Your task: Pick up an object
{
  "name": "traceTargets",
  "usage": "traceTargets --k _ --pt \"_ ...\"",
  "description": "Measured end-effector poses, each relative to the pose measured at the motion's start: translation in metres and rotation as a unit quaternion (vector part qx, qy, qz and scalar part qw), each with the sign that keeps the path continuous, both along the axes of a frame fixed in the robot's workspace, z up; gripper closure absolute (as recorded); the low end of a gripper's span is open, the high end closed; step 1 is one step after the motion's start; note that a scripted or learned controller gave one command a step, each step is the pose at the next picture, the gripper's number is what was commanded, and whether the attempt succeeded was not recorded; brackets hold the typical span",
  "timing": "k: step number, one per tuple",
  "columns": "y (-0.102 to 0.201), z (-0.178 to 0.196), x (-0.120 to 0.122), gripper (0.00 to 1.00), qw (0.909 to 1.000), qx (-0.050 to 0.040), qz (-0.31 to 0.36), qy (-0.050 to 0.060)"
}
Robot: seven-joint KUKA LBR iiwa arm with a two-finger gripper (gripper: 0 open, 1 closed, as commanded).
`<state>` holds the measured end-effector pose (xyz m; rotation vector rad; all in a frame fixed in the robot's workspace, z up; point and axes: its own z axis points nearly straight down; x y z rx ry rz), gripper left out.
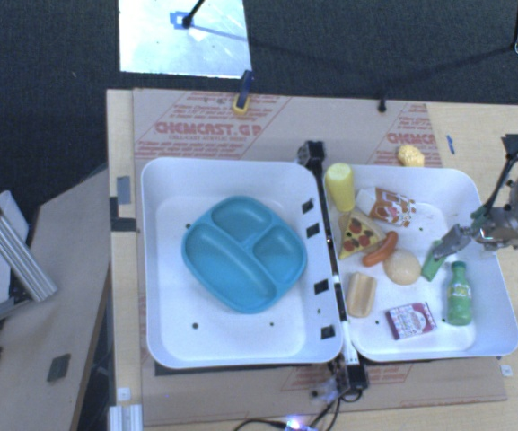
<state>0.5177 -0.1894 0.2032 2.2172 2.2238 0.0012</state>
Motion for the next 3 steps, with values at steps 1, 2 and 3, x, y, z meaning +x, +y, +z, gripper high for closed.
traceTargets --k 1,2,3 --pt "0.009 -0.058 -0.004 0.0 1.0 0.0013 0.0 0.003" --pt "0.015 -0.12 -0.004 0.0 1.0 0.0015 -0.001 0.003" --pt "0.015 -0.119 -0.004 0.0 1.0 0.0009 -0.001 0.001"
